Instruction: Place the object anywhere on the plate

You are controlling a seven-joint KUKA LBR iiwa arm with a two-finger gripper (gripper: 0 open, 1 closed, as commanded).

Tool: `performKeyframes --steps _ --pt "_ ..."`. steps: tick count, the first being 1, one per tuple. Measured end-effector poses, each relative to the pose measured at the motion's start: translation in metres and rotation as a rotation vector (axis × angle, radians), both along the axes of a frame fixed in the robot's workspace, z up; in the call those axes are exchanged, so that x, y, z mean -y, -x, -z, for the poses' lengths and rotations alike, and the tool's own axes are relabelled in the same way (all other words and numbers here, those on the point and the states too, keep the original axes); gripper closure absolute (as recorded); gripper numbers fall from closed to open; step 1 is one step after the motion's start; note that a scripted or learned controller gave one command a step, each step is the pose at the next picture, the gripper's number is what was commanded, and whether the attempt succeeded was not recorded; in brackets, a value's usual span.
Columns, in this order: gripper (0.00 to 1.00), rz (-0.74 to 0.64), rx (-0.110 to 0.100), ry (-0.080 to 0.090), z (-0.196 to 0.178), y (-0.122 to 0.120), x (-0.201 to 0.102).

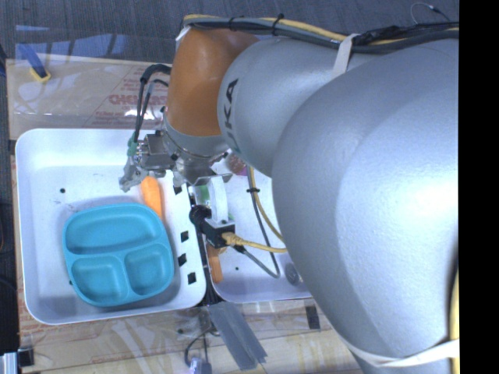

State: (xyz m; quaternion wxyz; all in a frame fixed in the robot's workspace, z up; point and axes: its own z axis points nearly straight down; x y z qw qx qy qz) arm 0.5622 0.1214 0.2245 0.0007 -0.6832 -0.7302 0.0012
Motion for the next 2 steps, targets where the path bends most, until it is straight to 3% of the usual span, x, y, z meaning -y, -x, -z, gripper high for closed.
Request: performKeyframes --steps 1,2 --pt "0.00 0.685 -0.002 0.003 0.009 -0.026 -0.021" --pt "0.00 0.989 -0.004 0.002 -0.047 0.031 0.066"
